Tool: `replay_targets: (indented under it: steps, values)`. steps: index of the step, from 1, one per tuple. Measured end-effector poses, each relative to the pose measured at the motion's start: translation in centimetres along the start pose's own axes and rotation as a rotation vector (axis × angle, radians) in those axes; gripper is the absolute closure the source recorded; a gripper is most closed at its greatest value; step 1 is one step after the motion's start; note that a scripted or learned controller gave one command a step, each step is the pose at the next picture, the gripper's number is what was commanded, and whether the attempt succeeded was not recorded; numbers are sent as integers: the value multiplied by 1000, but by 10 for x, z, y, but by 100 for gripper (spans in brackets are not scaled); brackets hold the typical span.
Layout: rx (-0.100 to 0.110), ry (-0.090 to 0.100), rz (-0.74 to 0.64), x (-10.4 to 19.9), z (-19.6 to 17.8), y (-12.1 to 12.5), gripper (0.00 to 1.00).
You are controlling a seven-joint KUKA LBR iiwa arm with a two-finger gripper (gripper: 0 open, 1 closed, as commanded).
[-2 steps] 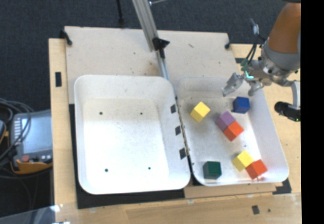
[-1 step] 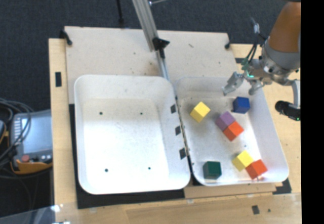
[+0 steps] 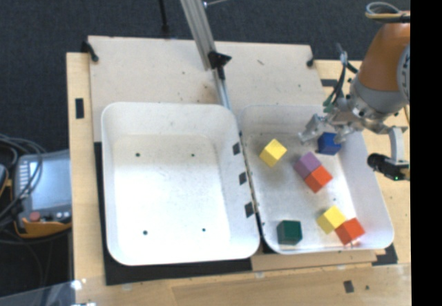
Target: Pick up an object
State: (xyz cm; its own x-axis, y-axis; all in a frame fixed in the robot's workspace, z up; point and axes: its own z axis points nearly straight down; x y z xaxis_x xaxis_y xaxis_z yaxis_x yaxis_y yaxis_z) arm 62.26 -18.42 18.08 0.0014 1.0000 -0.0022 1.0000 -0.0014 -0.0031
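My gripper [image 3: 326, 130] hangs over the far right part of the right bin [image 3: 373, 228], on the grey arm with the orange band. A blue cube [image 3: 330, 144] sits directly under it, partly covered by the gripper's metal parts. I cannot tell whether the cube is gripped or only lies beneath. In the same bin lie a yellow cube [image 3: 273, 152], a purple cube [image 3: 307, 163] touching a red cube [image 3: 318, 179], a second yellow cube [image 3: 331, 218] touching another red cube [image 3: 350, 230], and a dark green cube [image 3: 289, 231] near the front wall.
The left bin [image 3: 110, 159] stands beside the right one, their walls meeting mid-bench. A slanted aluminium pole [image 3: 197, 21] rises behind the bins. A control pendant [image 3: 41, 190] and cables lie off the bench at the left.
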Motion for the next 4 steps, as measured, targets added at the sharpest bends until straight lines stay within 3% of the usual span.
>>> replay_targets:
  steps: [1, 2, 3, 4]
  values:
    - [0, 0, 0, -8, 57, -7, 0]
    - [-10, 0, 0, -7, 58, -5, 0]
    - [-8, 1, 3, -8, 49, -5, 100]
    - [-10, 0, -4, -11, 4, 1, 100]
